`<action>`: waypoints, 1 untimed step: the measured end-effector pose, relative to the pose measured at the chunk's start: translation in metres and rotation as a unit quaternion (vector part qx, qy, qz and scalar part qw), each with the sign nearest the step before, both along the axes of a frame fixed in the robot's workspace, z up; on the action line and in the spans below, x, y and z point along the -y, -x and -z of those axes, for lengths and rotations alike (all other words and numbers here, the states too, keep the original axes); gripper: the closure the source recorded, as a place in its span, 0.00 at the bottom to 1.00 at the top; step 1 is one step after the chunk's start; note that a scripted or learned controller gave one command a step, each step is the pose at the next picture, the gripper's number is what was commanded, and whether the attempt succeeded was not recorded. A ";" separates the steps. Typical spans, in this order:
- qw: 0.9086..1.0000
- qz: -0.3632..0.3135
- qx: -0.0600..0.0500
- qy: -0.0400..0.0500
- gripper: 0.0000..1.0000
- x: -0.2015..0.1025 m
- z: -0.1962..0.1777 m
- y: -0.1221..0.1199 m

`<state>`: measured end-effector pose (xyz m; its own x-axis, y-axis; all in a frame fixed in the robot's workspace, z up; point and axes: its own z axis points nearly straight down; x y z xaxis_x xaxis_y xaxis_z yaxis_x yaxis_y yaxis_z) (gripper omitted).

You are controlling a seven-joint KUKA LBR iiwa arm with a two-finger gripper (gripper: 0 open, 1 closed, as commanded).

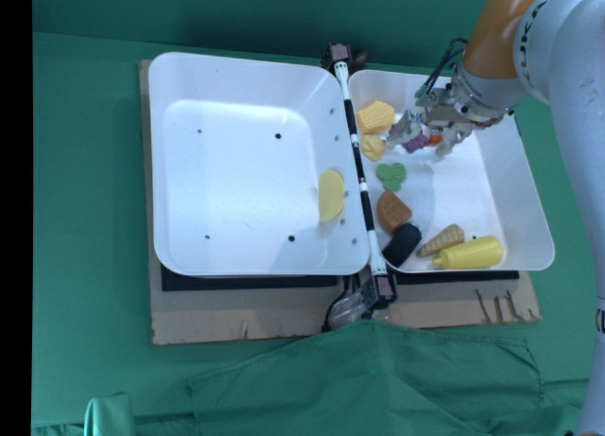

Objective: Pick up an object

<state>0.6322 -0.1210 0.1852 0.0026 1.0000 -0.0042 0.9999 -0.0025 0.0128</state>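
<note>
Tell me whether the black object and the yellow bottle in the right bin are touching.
Apart. The camera view shows white bin floor and the cone between the black object and the yellow bottle.

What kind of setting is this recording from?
Likely a lab grasping bench: two white bins on green cloth, toy food such as a yellow bottle, and an industrial arm reaching in.
</note>
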 end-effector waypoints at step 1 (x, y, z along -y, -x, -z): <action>1.000 0.000 0.000 0.000 0.00 0.000 0.000 0.000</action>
